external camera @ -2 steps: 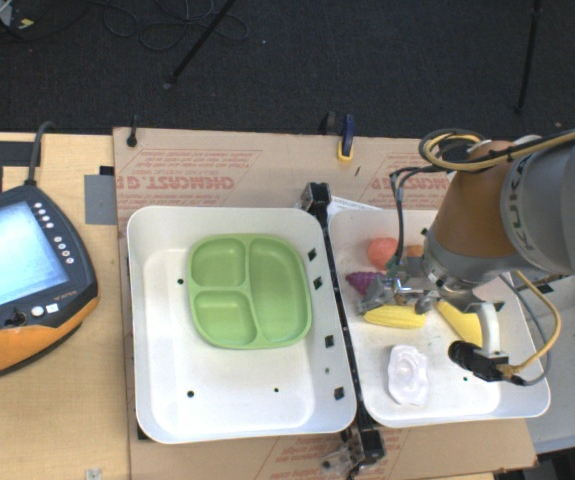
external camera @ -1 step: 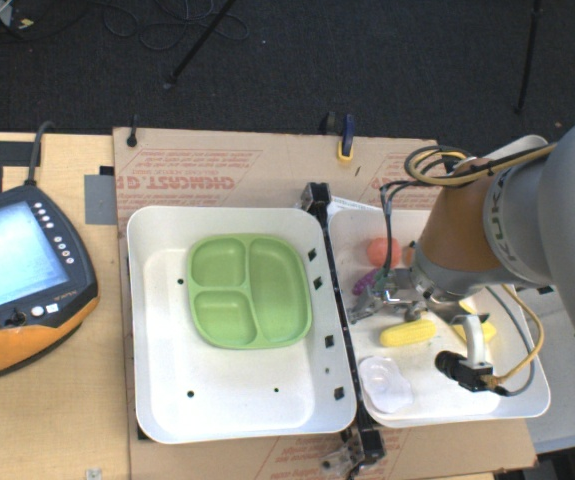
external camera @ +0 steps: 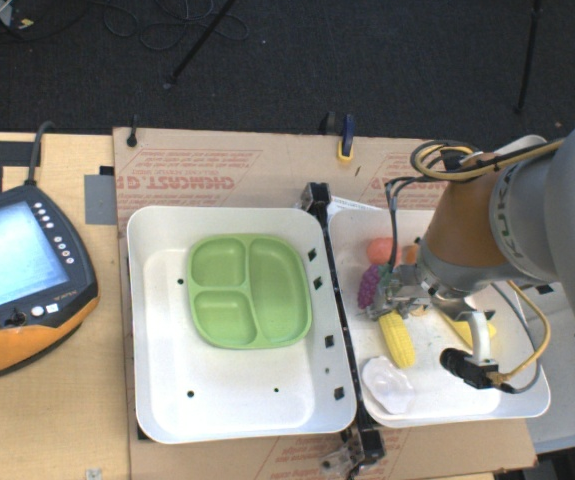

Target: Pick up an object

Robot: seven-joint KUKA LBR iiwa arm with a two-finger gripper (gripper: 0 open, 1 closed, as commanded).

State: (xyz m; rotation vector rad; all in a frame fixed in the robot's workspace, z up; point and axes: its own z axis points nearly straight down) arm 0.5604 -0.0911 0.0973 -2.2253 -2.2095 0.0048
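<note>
My gripper is low in the right bin, reaching in from the right. It hovers between a purple bunch of grapes on its left and a yellow corn cob just below it. A pink-orange fruit lies behind the grapes. Near the bin's front edge sits a clear, whitish plastic piece. A yellow object shows partly under the wrist. The arm hides the back right of this bin.
The left bin holds a green divided plate. A black divider runs between the bins. An orange-and-grey teach pendant lies on the bench at far left.
</note>
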